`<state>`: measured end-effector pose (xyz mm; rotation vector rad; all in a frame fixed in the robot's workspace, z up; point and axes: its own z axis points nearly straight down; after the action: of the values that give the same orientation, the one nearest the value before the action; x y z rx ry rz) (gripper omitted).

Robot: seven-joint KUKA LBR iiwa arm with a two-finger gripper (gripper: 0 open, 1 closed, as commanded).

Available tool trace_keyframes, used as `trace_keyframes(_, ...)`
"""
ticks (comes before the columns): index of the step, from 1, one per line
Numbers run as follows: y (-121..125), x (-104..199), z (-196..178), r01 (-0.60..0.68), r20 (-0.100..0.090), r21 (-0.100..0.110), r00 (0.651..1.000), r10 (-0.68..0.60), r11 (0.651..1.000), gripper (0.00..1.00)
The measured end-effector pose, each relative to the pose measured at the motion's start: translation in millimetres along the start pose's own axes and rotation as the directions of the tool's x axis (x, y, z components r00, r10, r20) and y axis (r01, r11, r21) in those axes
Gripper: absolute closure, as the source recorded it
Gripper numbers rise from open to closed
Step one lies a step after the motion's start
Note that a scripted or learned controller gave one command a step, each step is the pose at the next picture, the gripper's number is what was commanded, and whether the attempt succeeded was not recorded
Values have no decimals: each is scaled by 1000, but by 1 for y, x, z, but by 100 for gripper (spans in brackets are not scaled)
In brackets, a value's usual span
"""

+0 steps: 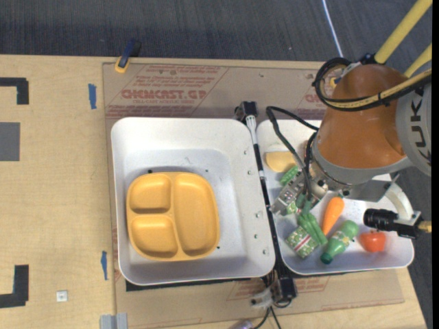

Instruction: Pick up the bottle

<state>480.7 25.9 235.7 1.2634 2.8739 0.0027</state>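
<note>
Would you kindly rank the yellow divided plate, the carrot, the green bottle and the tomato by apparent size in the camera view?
1. Yellow divided plate, clearly largest.
2. Green bottle and carrot: too similar to separate.
3. Tomato, smallest.

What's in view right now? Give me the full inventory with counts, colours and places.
bins: 2, white, side by side on the bench
plate: 1, yellow, three compartments, in the left bin
bottle: 1, green, lying in the right bin, near its front edge
carrot: 1, orange, right bin, just behind the bottle
tomato: 1, red, right bin, to the right of the bottle
pale item: 1, cream, right bin, back left
green items: several, right bin, left side, under the gripper
arm: 1, grey and orange, over the right bin
gripper: 1, low over the green items
</note>
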Motion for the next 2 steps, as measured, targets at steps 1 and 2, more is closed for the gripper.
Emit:
trace_keyframes(1,55,62,53,87,-3,2,996,-87,996,100)
trace_keyframes(2,41,40,30,162,1,0,987,-162,987,100)
